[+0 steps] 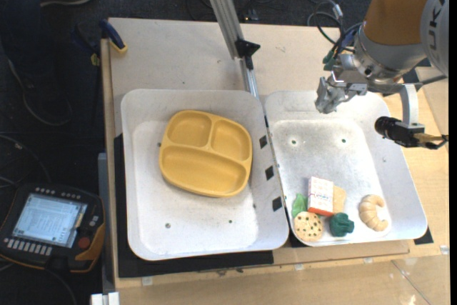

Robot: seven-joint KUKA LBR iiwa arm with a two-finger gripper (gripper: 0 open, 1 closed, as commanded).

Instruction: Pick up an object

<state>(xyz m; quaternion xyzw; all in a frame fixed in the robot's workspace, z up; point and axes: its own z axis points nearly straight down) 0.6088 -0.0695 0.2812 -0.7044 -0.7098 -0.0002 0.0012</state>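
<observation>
My gripper [327,102] hangs over the far edge of the right bin [335,146], high above its floor, with nothing between its fingers. At the near edge of that bin lies a cluster of small toy foods: a white and red box [320,196], a cookie with dark chips [308,226], a dark green piece [341,224], a bright green piece [298,206] and a tan croissant [374,212]. The cluster sits well toward the camera from the gripper.
A yellow divided plate [206,153] lies in the left bin [143,225]. A slanted metal pole [223,0] rises behind the bins. A black cylinder on a bracket [391,128] juts out by the right bin's far right side. A teach pendant [50,221] rests on the floor at the left.
</observation>
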